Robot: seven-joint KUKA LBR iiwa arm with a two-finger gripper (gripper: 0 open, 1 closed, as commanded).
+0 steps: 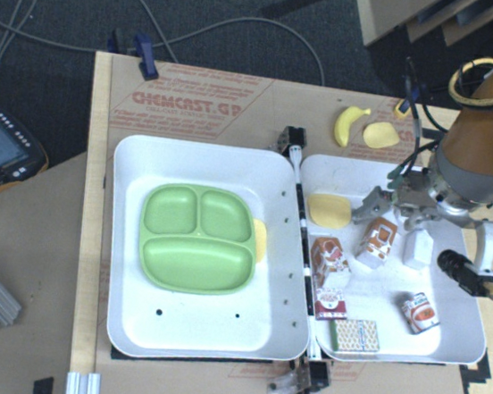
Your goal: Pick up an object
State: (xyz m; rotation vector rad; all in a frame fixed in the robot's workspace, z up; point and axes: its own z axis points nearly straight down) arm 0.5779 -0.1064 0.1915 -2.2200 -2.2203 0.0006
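My gripper (396, 213) hangs over the back part of the right bin (462, 342), its two grey fingers spread apart, open, with nothing between them. Just in front of the fingertips a small brown and white carton (378, 240) stands tilted. A yellow lump (329, 210) lies to the gripper's left by the bin's wall. A small white block (418, 248) sits to the carton's right. Nearer the front lie a red and white packet (329, 256), a dark red packet (332, 303), a green box (355, 335) and a small can (418, 311).
The left bin (123, 311) holds a green divided plate (196, 237) with a yellow piece (260, 241) at its right edge. A toy banana (350, 124) and another yellow fruit (381, 134) lie on the bench behind the right bin. A black part (466, 271) juts in at the right.
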